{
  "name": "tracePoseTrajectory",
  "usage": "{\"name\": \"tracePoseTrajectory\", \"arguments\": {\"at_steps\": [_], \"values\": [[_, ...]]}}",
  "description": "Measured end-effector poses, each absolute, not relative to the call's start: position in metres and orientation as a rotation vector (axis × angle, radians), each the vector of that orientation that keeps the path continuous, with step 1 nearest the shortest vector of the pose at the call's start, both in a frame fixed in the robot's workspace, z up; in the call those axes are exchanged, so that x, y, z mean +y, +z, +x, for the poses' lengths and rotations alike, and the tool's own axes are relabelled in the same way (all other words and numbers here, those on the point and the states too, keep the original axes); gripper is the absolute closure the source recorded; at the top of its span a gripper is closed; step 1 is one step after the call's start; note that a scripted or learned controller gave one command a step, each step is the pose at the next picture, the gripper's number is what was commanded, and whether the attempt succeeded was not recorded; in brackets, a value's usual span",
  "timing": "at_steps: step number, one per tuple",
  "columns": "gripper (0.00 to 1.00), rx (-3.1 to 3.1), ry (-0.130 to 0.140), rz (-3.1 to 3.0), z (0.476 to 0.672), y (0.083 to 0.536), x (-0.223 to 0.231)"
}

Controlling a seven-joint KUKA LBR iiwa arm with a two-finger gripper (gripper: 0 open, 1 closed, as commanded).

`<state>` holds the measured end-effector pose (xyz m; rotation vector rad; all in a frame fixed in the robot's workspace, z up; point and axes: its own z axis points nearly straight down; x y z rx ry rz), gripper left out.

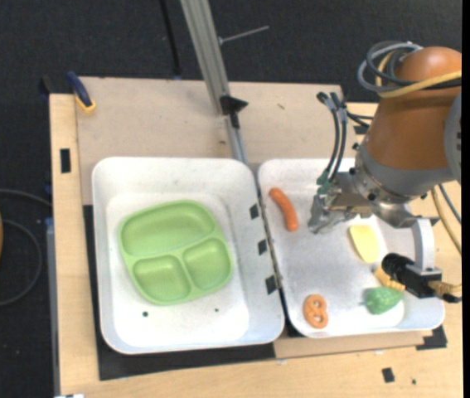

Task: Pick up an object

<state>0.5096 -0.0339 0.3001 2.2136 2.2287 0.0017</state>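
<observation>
While my gripper (322, 220) hangs low over the right bin (301, 177), I cannot tell from this slanted view whether it is spread or closed, and I see nothing caught in it. Nearest to it is the orange sausage (283, 208), lying near the bin's left wall toward the far edge. A yellow block (365, 242) sits in the middle toward the right wall, partly under the arm (404, 123); a green lump (381, 299) and an orange pretzel (316, 310) lie along the near edge.

My worry is the sausage: it is rounded and close to the wall, so I judge a descent slightly off could nudge it aside or roll it against the wall instead of trapping it. The cables near the wrist could also snag.

Across the divider, the left bin (106, 181) holds a green divided plate (176, 251). Both bins rest on a wooden bench (152, 114) with a metal post (205, 44) rising at its far edge, and dark floor lies around it
</observation>
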Motion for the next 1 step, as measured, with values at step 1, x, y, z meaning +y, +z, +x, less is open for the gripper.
{"name": "tracePoseTrajectory", "arguments": {"at_steps": [1], "values": [[1.00, 2.229, 0.001, 2.214, 0.5003, 0.2840, 0.0174]]}}
